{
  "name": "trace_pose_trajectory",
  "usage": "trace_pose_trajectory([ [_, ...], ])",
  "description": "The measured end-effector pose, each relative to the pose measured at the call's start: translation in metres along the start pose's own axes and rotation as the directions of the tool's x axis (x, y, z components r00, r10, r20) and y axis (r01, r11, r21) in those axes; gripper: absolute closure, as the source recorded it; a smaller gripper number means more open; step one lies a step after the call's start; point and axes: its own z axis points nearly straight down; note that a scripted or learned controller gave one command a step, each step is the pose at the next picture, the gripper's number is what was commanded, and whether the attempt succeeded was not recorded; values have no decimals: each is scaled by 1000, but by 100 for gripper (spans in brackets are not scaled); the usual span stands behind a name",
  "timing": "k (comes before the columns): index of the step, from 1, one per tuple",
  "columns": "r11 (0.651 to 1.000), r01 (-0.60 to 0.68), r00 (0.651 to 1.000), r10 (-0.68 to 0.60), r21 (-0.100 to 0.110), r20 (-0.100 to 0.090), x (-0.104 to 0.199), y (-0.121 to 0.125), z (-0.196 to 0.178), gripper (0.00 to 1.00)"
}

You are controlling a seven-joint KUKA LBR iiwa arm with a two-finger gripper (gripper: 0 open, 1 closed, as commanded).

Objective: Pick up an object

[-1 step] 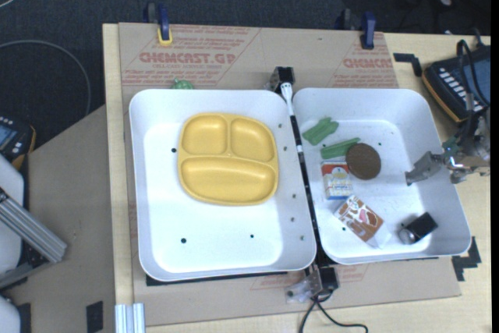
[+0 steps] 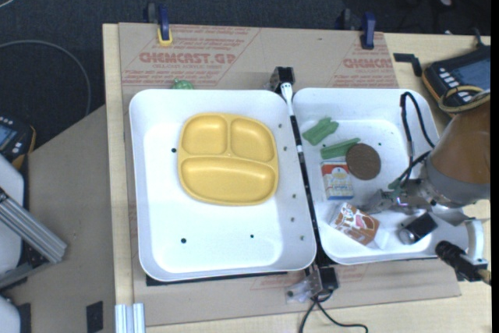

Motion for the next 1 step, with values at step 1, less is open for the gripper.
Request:
trace_pose_trajectory([
  [1,1000,5,1000,-5,-2,-1,65,1,-6,0],
])
